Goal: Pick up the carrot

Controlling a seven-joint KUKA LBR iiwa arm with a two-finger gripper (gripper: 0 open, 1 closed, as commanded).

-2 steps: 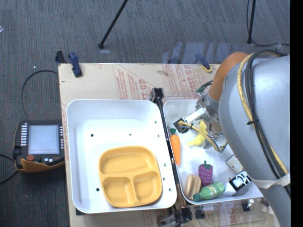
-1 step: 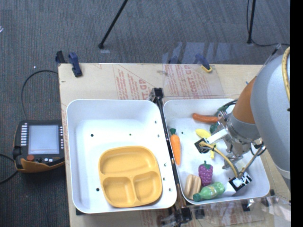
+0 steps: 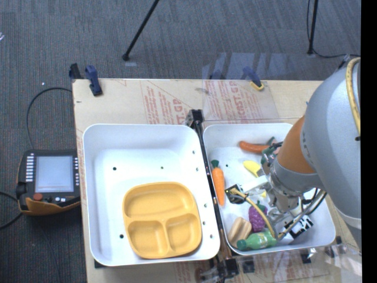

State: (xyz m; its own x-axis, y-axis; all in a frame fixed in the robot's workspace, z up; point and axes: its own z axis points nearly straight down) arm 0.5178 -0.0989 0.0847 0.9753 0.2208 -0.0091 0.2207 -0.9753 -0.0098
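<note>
Left of the two-finger gripper (image 3: pixel 281 208), just beside it, you have the orange plastic carrot with a green top (image 3: pixel 218 183), lying lengthwise against the left wall of the right-hand shallow white bin (image 3: pixel 227 135). Can't tell the gripper's state under the cabling. You'd want to shift left, align across the carrot's narrow width, and drop at mid-length. Watch that wall: likely little clearance for the far-side contact. Keep off the purple toy grape bunch (image 3: pixel 257 218) under the wrist.

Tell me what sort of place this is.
Probably a robotics lab test bench: a grey arm reaches over two white bins, toy food such as a carrot fills the right one, and a control pendant lies on the carpet beside tripod legs.
</note>
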